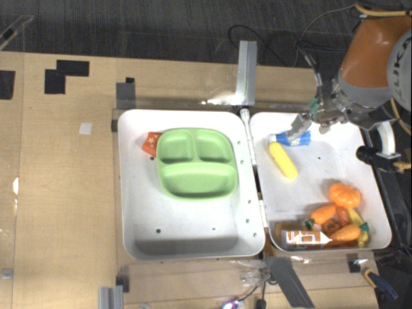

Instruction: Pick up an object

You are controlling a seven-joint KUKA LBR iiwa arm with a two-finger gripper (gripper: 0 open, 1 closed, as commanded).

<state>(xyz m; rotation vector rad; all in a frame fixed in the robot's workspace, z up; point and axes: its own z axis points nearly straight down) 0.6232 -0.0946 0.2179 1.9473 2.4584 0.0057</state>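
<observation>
Gripper [301, 129]: low at right bin's [322, 172] far edge, poised over blue object [293, 138].
Fingers: state cannot be told.
Yellow object [282, 159]: just beside blue one, reachable.
Left bin [138, 192]: green tray [196, 162], untouched.

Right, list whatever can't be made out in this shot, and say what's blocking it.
- Red item, left bin: mostly under the green divided plate; identity unclear.
- Blue object, right bin: the gripper covers part of it; contact and finger state too small to judge.
- Brown packet: label too small to read.
- Carrots and small toys by the orange pumpkin: overlapping, count unclear.
- Arm: cut off by the right edge.
</observation>
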